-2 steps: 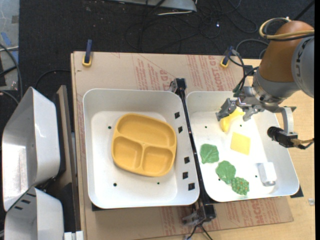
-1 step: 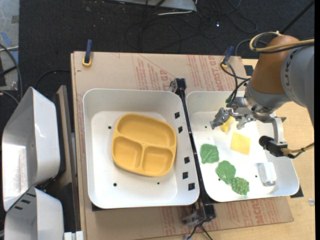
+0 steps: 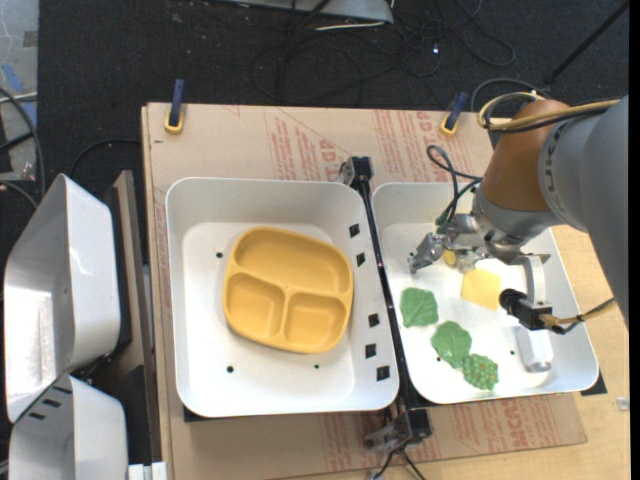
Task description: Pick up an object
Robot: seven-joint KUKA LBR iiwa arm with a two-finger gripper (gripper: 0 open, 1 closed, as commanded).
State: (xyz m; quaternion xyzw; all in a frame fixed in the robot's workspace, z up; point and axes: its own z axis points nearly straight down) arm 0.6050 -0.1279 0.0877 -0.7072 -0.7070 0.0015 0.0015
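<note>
Grey arm with its orange band is reaching in from the right and hanging over the right bin (image 3: 580, 368), its gripper (image 3: 440, 250) sitting low toward the bin's far left part. Whether the tool is apart or together, I cannot tell from this slanting view; the dark metal parts near the tip are too small and cluttered to read.

Nothing is showing as held. Candidates for the pick are all lying in the right bin: a pale yellow block (image 3: 481, 288) just right and slightly near of the tip, a green leaf piece (image 3: 419, 306) just nearer than the tip, a second green leaf piece (image 3: 452, 342) nearer again, and a bumpy green piece (image 3: 481, 371) at the near end of that row. The three green things are running in a line from far-left to near-right. My judgement is that the yellow block and the first leaf are the closest targets, so the coming move is turning on a short shift toward the near side.

A yellow divided tray (image 3: 288, 290) is resting in the left bin (image 3: 190, 298), well apart from the tool.

Red printing is covering the cardboard sheet (image 3: 300, 128) under the bins, but the lettering is too faint and skewed to read.
</note>
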